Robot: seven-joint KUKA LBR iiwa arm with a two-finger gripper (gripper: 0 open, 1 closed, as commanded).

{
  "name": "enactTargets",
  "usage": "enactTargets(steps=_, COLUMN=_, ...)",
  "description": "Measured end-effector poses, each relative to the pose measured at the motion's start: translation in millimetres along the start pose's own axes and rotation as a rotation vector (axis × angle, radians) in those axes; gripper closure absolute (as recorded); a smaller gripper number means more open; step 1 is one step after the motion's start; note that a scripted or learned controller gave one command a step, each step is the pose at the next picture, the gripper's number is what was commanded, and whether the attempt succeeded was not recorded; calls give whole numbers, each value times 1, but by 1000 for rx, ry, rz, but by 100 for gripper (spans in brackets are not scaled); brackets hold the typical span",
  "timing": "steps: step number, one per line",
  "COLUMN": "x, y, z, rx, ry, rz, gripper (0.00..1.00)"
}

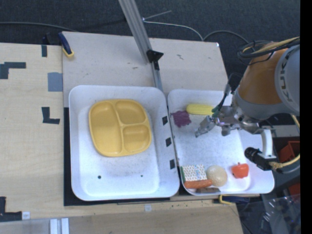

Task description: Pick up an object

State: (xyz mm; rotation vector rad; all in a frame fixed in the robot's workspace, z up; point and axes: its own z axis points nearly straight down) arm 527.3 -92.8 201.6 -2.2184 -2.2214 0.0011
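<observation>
My gripper [204,128] hangs over the middle of the right bin [214,152], pointing left and down, with its fingers open and nothing between them. A purple object [181,118] lies just to its upper left, and a yellow corn cob [199,109] lies above it near the bin's far wall. Along the near wall sit a checkered packet [193,171], an orange carrot-like piece [197,183], a cream egg-shaped object [217,175] and a small red-orange object [240,170].
The left bin [87,179] holds a yellow divided plate [120,127]. A metal pole [136,23] slants over the bench behind the bins. The arm's grey and orange body [265,87] overhangs the right bin's right side.
</observation>
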Motion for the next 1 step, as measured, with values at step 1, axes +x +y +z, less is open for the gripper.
enactTargets(steps=1, x=-48, y=-7, z=115, rx=-1, ry=-1, rz=4, gripper=0)
